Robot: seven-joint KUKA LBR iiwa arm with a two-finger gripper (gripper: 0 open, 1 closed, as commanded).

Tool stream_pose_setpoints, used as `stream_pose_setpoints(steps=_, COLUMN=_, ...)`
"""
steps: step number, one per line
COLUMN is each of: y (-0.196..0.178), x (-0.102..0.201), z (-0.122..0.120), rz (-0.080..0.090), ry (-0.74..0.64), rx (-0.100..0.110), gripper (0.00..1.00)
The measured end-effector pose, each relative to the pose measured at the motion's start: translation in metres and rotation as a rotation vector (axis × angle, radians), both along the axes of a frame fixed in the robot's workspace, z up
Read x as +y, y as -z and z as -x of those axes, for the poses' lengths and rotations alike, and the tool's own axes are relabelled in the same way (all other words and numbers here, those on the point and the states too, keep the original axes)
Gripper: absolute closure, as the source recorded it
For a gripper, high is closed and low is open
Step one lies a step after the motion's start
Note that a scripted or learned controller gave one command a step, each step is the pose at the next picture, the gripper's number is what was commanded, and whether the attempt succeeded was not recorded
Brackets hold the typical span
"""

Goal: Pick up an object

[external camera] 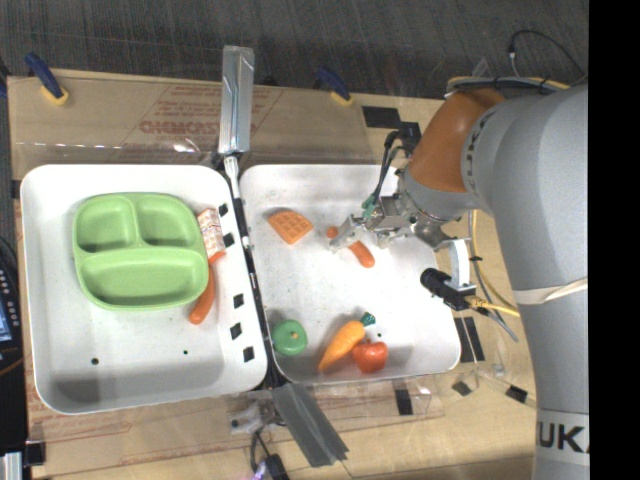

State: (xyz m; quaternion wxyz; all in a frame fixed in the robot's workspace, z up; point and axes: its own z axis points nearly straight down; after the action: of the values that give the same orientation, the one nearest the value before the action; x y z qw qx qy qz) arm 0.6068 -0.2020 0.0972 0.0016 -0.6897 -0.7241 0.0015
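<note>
Grey arm (530, 218) bent, tool (352, 230) over sausage (361, 255)

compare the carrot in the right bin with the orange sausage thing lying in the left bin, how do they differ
The carrot tapers to a point and has a green top; the sausage is evenly thick with rounded ends. The carrot looks thicker and paler orange, the sausage slimmer and redder. The carrot lies by a tomato; the sausage lies against the green tray. Both are elongated, orange and lie slantwise on a bin floor.

We see dark carpeted floor (150, 13) at twelve o'clock, brown cardboard bench top (130, 108) beneath, blue clamps (48, 80) at ten o'clock.
</note>
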Motion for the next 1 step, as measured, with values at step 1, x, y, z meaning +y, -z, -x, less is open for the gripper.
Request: stream_pose_setpoints(steps=1, y=-0.0107, x=0.0006, z=-0.0009, rz=0.0, ry=-0.004, rx=0.0, gripper=1.0)
